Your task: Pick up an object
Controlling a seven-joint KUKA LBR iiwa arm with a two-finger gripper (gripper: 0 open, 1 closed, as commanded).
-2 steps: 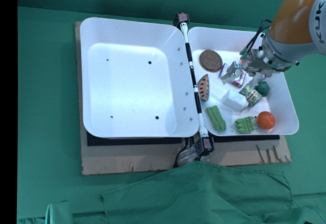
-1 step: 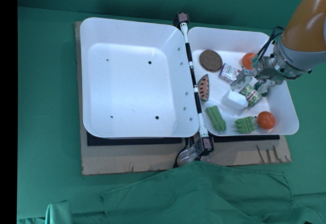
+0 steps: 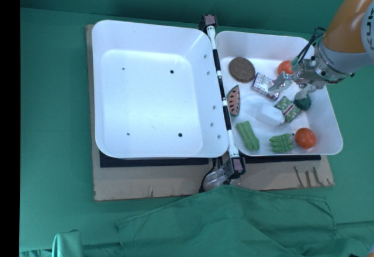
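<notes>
We see the gripper (image 3: 290, 79) over the right bin (image 3: 330, 127); its state we cannot tell; a brown cookie (image 3: 241, 69) lies at nine o'clock.

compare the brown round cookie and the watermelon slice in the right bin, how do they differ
The cookie is a full brown disc; the watermelon slice is a red wedge with a green rind. The cookie lies near the bin's far side, clear of the divider, while the watermelon slice lies nearer the camera, close against it. The cookie looks larger. Both lie flat in the right bin, away from the claw.
</notes>
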